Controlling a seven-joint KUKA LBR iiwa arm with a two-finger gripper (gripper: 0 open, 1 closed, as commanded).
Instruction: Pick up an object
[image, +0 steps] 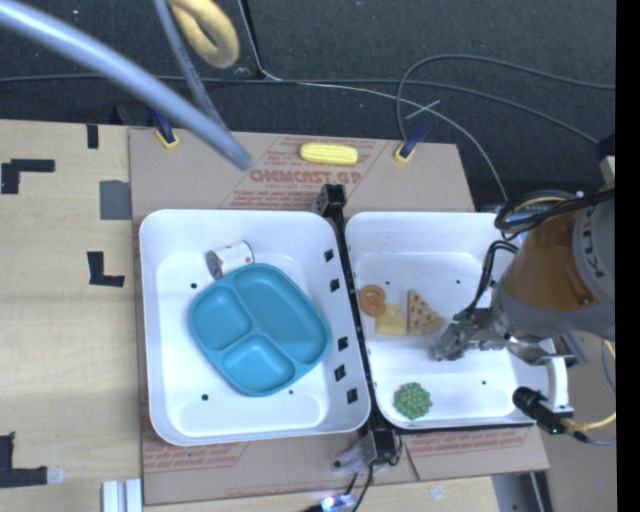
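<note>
Grey arm (585, 290), orange wrist band, black cables

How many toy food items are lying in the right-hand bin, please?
4: an orange round piece, a yellow wedge touching it, a pizza slice beside that, and a green broccoli-like piece near the front wall. The arm may hide others.

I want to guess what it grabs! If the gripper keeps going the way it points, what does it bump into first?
Probably the pizza slice. The gripper points left and slightly up, toward it; depth is hard to judge.
</note>
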